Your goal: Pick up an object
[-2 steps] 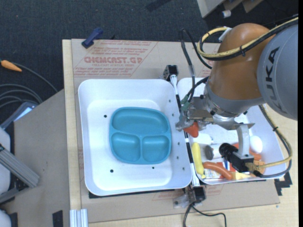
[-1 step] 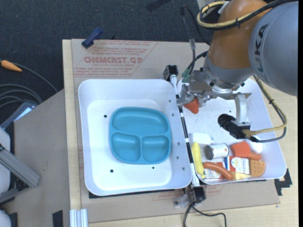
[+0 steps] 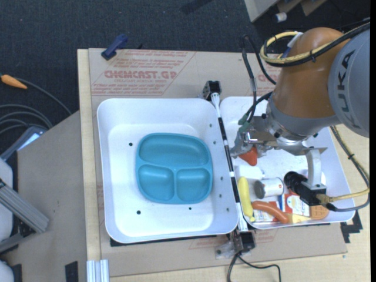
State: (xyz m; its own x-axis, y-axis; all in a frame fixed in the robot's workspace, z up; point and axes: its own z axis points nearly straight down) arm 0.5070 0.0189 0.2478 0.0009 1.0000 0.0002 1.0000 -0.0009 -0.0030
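Arm low over the right bin [image 3: 343, 157], reaching in from the right. Tool [image 3: 245, 147] sits near the bin's left wall, a small red piece [image 3: 251, 157] touching or just beneath it. Can't tell whether the tool is clenched or released; wrist hides it. Other pickable items lie toward the bin's near edge: yellow stick [image 3: 244, 195], long axis along the wall; white cylinder [image 3: 269, 187] beside it. Blue tray [image 3: 174, 168] in the left bin [image 3: 111, 157].
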